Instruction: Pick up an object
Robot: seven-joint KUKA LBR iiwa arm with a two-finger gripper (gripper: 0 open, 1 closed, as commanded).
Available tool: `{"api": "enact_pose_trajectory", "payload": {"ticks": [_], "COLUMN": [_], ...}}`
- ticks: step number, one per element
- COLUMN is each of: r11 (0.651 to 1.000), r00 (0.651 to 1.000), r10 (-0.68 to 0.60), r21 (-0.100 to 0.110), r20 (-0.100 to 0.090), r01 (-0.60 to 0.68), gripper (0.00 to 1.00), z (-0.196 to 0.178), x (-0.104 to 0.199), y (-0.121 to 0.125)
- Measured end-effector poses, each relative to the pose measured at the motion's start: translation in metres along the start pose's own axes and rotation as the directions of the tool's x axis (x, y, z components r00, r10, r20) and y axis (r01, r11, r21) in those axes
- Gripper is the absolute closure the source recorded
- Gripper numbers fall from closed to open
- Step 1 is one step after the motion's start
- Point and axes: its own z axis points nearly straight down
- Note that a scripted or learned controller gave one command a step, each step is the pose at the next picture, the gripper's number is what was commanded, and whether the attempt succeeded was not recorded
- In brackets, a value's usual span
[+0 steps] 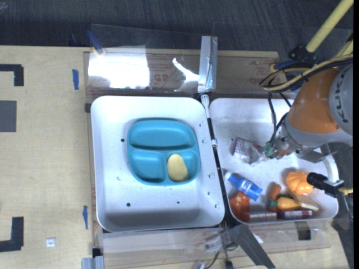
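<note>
The left bin [106,167], the larger in view, held a blue divided tray [160,139] at its middle. A yellow egg-shaped object [177,167] lay in the tray's lower right compartment.

The right bin [241,114] carried a loose clutter along its lower half: a long dark marker-like stick [280,214] lay along the near wall, a red tomato-shaped toy [240,204] sat just beside it at the left, a blue and white packet [244,185] lay above that, an orange pumpkin-like toy [298,182] sat towards the right, and a small orange carrot-like piece [289,203] rested between them.

The arm [317,108] reached in from the right, its orange band over the bin's upper right. The gripper [262,152] was low in the bin, touching or just over a small silvery wrapper [243,148]; how its jaws stood could not be told.
</note>
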Motion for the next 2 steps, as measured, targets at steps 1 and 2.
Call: {"api": "enact_pose_trajectory", "payload": {"ticks": [1, 2], "r11": [0.935, 0.935], "r00": [0.935, 0.935], "r10": [0.354, 0.354], "r21": [0.015, 0.015], "r20": [-0.001, -0.001], "r01": [-0.354, -0.354], "gripper": [1.00, 0.00], "z": [-0.0055, -0.0058], "x": [-0.0351, -0.0350], "y": [0.0556, 0.0558]}}
